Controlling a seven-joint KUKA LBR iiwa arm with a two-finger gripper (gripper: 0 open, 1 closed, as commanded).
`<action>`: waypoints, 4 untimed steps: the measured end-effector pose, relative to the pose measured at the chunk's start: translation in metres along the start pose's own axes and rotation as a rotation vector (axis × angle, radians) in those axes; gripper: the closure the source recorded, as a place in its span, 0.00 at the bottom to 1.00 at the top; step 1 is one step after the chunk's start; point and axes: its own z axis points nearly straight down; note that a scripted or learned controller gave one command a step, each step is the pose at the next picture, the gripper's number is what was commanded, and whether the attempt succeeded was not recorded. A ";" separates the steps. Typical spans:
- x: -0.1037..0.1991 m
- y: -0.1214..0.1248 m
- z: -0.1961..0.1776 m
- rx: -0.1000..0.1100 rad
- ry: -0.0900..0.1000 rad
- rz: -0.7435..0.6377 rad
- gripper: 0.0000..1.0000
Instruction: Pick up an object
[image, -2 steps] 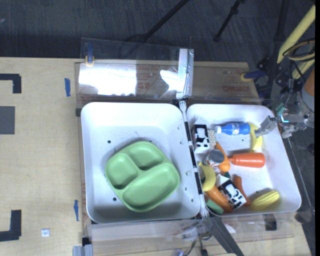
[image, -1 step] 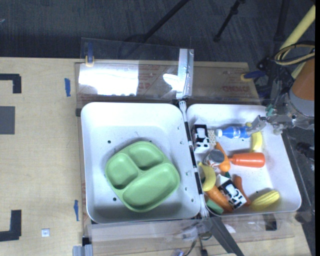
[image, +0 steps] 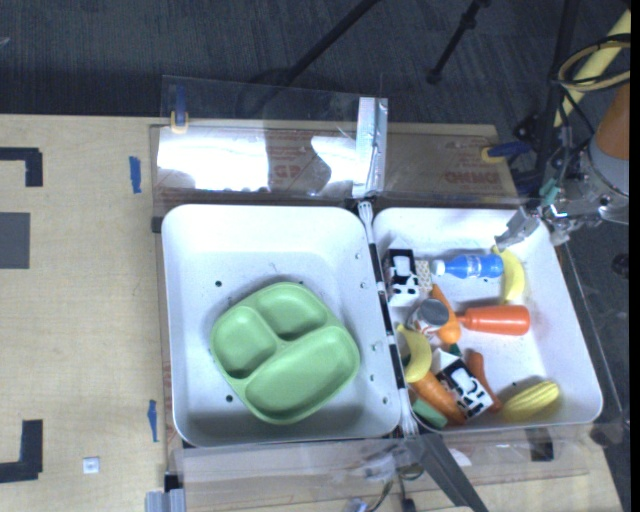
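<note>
While the tool (image: 510, 232) hovers near a blue bottle (image: 472, 266) (right bin (image: 572, 330)); its grip state I cannot tell.

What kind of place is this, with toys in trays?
Probably a robotics lab test bench. Two white bins sit side by side: the right bin holds jumbled toy food, the left bin a green divided plate, and a robot's pincer hangs above the toys.

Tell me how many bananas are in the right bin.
3. One banana lies by the blue bottle, one against the divider, one at the front right corner. More may hide under the pile.
</note>
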 end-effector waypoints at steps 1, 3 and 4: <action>-0.021 -0.013 0.115 0.005 0.015 0.014 0.00; -0.021 -0.011 0.103 0.001 0.011 0.012 0.00; -0.027 -0.019 0.069 -0.002 0.002 0.325 0.00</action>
